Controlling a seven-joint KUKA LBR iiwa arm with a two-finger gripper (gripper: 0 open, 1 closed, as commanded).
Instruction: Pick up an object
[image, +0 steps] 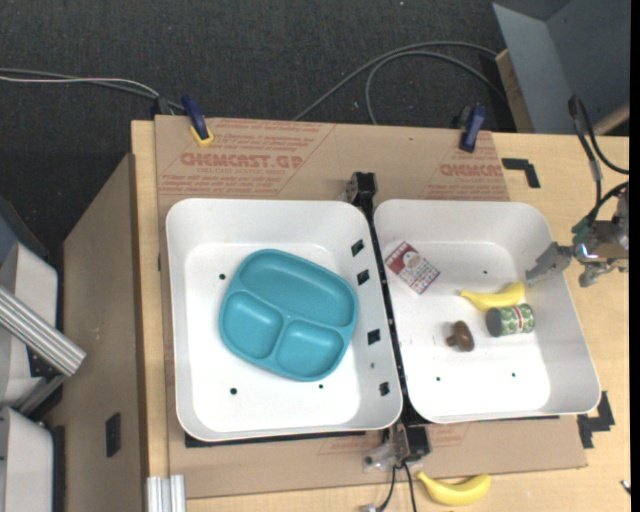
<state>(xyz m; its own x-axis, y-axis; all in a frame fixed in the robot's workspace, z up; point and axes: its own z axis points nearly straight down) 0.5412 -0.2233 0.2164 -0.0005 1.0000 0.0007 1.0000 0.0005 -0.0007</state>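
Note:
The right bin (560, 390) holds a yellow banana (493, 296), a small green can (511, 320) lying on its side just below it, a brown lump (460, 336) nearer the middle, and a red-and-white packet (411, 267) towards the back left. My gripper (558, 262) reaches in over the bin's right rim, just right of and slightly above the banana's tip. Nothing hangs from it that I can see.
A teal divided plate (288, 314) lies in the left bin (190, 380). A second banana (456, 488) rests on the bench outside the bins at the front. Clamps (198, 124) and cables sit along the back of the cardboard-covered bench.

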